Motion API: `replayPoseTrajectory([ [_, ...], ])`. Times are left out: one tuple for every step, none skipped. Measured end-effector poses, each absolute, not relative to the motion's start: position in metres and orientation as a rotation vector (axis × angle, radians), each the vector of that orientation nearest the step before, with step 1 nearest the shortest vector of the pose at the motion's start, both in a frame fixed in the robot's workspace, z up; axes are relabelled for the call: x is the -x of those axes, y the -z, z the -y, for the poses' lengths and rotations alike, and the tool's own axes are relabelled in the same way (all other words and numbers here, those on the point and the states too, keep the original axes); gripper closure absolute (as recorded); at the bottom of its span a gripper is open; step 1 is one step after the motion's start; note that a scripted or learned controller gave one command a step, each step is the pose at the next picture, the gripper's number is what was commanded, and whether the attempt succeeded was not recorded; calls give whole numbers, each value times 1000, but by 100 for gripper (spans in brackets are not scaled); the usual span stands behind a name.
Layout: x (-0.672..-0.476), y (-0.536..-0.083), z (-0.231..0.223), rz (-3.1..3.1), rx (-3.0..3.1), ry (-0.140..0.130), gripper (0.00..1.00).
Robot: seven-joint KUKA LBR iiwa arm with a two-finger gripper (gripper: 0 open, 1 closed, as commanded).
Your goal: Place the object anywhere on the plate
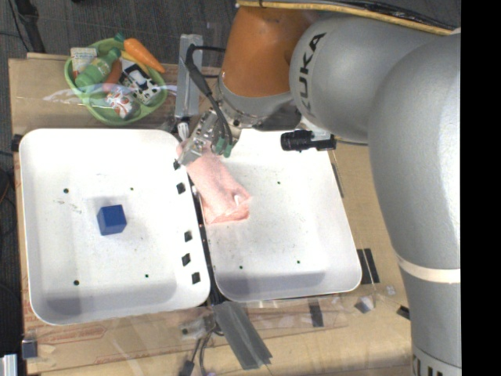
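Observation:
A soft pink object [221, 190], long and flat, slants across the left edge of the right bin [313, 241], partly over the rim between the bins. Its upper end sits between the fingertips of my gripper [200, 149], which reaches down from the orange-banded wrist [262, 49] and is shut on it. The lower end of the pink object rests on or just above the bin floor; I cannot tell which. A small blue cube [112, 218] lies alone in the left bin [55, 288], well left of the gripper.
A green bowl [117, 84] of toy food, with a carrot on top, stands behind the left bin. A metal bracket [189, 69] stands behind the gap between the bins. The big grey arm [391, 116] covers the right side.

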State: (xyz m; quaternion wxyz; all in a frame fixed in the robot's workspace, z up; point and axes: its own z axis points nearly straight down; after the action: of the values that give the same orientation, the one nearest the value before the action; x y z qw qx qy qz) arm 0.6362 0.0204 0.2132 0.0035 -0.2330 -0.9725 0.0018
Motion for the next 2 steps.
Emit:
replayPoseTrajectory([
  [-623,-206,-73,3132,107,-4,100],
  [-605,-215,-125,3134,-8,-4,100],
])
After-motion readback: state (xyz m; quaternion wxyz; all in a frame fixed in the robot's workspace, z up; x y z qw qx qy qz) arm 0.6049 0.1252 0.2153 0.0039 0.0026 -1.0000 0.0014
